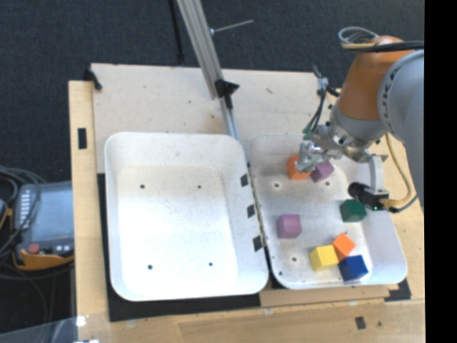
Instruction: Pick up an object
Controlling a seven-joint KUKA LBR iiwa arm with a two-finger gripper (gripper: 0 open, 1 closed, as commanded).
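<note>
Though claw (308, 157) grip unclear, metal tips w/ matte orange block (295, 169), purple cube (323, 169).

Orange block (295, 168) and small purple block (323, 170) side by side, far end of right bin (400, 263), partly hidden under pincer (309, 159).

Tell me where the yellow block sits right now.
The yellow block lies in the right bin, near its front edge, just left of the blue block and an orange block.
</note>
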